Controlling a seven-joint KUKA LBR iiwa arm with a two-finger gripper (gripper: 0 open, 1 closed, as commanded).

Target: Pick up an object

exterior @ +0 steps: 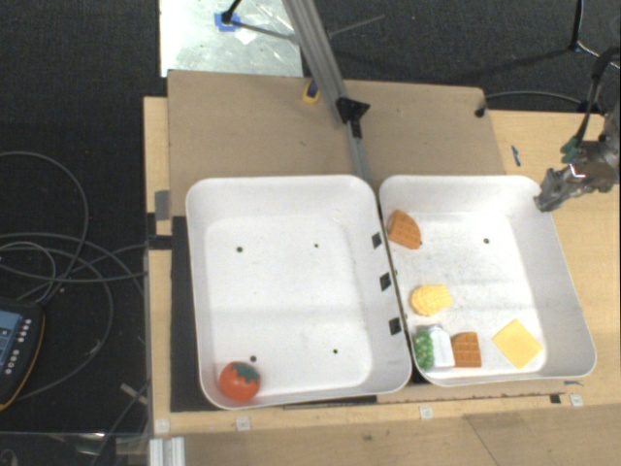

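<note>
One gripper (pixel 555 194) over right bin's (pixel 563 260) rim

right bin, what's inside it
Five toys lie in the right bin: an orange wedge, a yellow corn, a green-and-white piece, a brown waffle and a yellow slice. None is covered.

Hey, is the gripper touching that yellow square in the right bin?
Apart. The camera view shows the gripper at the right bin's far right corner, while the yellow square lies near the bin's front edge, with bare white floor between them.
</note>
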